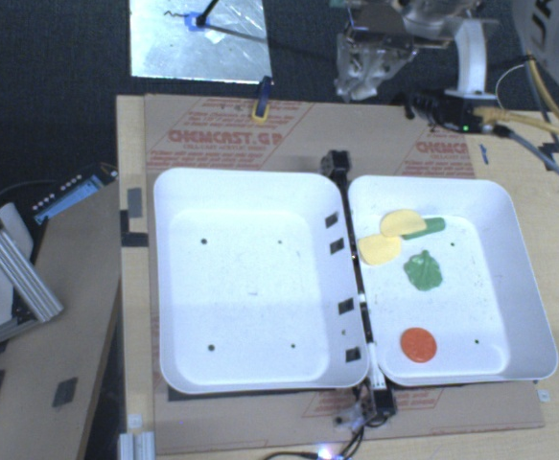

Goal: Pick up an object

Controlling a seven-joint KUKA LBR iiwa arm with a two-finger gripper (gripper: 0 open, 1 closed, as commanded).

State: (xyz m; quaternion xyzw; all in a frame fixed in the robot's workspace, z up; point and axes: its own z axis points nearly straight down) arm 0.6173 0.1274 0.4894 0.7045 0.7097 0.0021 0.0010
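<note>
Up at the top of the frame, beyond the far edge of the bench, the gripper hangs high over the cardboard backing, well apart from anything it could grab. Nothing sits between its fingertips, and from this slanted angle I cannot tell how the tool is set, so I'll leave that open.

Down in the right bin there's the whole selection: two pale yellow discs overlapping near the bin's inner wall, a green stick touching the upper disc, a crumpled green piece just below them, and an orange disc sitting alone toward the near edge. The left bin is beside it, the two joined along a black hinge strip.

So we're at the very start by my reading: the approach hasn't begun, no target committed. The next move calls for the arm to travel toward the near side, over the right bin, and drop onto one item. The orange disc looks the cleanest candidate to me, with free floor all round it. The yellow and green cluster is riskier, pieces touching and lying flat, so fingers could nudge a neighbour or slide off a thin edge
</note>
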